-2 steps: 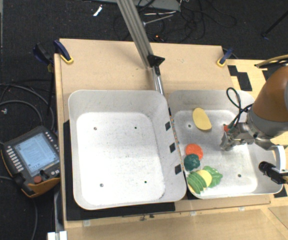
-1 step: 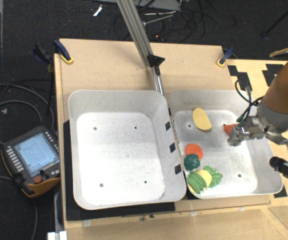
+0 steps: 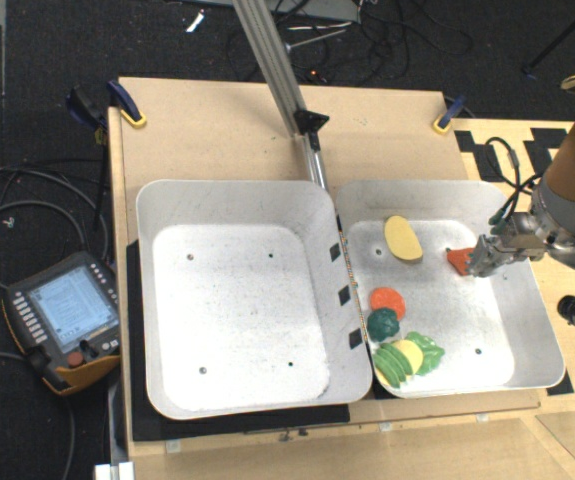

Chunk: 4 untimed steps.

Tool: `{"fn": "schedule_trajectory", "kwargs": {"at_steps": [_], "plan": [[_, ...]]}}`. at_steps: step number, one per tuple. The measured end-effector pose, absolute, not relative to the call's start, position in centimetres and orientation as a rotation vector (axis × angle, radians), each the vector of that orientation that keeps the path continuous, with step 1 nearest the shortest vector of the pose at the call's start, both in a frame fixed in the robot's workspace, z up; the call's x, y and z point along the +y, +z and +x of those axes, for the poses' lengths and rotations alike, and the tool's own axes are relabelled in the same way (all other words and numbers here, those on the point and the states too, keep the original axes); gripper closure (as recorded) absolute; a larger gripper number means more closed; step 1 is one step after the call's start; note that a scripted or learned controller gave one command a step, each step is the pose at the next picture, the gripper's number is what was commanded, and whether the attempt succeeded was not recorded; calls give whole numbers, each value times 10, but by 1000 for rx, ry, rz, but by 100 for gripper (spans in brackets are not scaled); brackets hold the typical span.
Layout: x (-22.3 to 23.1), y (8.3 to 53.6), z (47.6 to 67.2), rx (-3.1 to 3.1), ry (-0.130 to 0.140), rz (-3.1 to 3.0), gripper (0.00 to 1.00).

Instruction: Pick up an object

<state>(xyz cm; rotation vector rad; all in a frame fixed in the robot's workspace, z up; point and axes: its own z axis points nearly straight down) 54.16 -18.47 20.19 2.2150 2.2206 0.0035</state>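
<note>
- Two shallow white bins side by side on the bench: left bin (image 3: 232, 298), right bin (image 3: 487, 318).
- Right bin contents, 5 items total:
  - 1 yellow oval piece (image 3: 402, 238), upper middle of the bin, lying flat.
  - 1 red-orange block (image 3: 458, 260), right of the yellow piece, touching the gripper tip.
  - 1 orange round piece (image 3: 387, 299) near the bin's left wall.
  - 1 dark green round piece (image 3: 383, 323) just below the orange one, touching it.
  - 1 green-and-yellow toy (image 3: 408, 357), looks like corn or a leafy veg, at the lower left of the bin, just below the dark green piece.
- One arm reaches in from the right; gripper (image 3: 483, 262) is down inside the right bin, at the red-orange block's right side.
- Fingers: can't tell if they are apart or together, too small and blurred. Can't tell if the block is between them or just beside them.
- Block looks to sit on the bin floor.
- 1 teach pendant (image 3: 62, 313) on the floor left of the bench.
- 1 metal pole (image 3: 272, 58) slants from the top down to the seam between the bins.
</note>
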Motion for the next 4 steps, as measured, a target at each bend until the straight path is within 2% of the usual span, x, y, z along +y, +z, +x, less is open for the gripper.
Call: {"fn": "schedule_trajectory", "kwargs": {"at_steps": [1,4], "plan": [[-185,255,543,2220,5,2212,100],[-25,235,573,2232,1,2213,100]]}}
